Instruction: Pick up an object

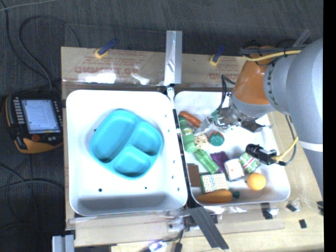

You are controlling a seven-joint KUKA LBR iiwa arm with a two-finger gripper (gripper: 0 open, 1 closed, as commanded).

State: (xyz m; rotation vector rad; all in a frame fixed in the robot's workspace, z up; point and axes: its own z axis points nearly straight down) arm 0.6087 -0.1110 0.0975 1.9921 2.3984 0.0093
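— Reaching in from the right, the gripper (219,121) sits low in the right bin (281,185), near a small teal round thing (216,138) and an orange sausage-shaped toy (190,118).

— Fingers holding anything?

— Can't tell; it's blurred there, perhaps just hovering. The left bin (79,156) holds a blue divided tray (126,142).

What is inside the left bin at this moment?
The left bin holds one light blue three-compartment tray, lying near its middle. The tray covers the floor under it, so anything beneath cannot be seen.
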